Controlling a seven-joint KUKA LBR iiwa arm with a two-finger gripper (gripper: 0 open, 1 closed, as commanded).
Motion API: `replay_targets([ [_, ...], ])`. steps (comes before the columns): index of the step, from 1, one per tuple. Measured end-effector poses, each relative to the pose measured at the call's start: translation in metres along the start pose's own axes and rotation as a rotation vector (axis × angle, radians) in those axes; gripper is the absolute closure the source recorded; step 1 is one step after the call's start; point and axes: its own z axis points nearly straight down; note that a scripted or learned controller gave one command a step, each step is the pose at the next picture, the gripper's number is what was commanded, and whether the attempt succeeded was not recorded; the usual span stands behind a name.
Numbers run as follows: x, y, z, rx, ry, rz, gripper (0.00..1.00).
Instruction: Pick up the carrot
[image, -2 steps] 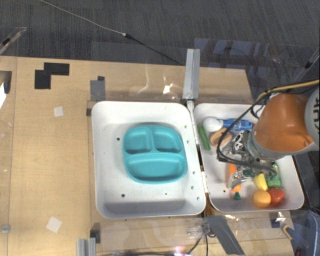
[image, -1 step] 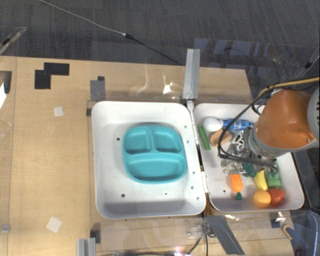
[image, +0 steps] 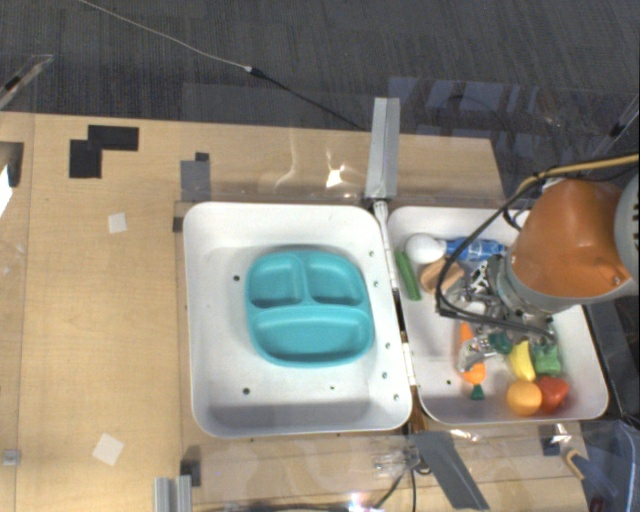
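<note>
Orange and tapered, the small plastic carrot (image: 470, 362) lies on the floor of the right-hand shallow white bin (image: 590, 400), just beneath the metal two-finger gripper (image: 487, 312). You cannot tell the gripper's state, so treat the pick as not yet done: grasp and lift remain.

**Two bins, side by side**

On the worktop (image: 90, 330), the left bin (image: 210, 400) holds a tray (image: 305, 318). In the right bin (image: 590, 395), the hand (image: 478, 318) hangs centrally; the carrot (image: 470, 362) lies at its 6 o'clock, other food at 4 o'clock.
</note>
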Motion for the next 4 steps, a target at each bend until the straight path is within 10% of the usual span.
replay_targets([
  [1,0.027,-0.007,0.034,0.001,0.048,0.265,0.0],
  [2,0.022,-0.007,0.021,0.002,0.037,0.259,1.0],
  [3,0.016,-0.004,-0.022,0.007,0.05,0.532,1.0],
  [4,0.016,-0.004,-0.021,0.007,0.05,0.532,0.0],
])
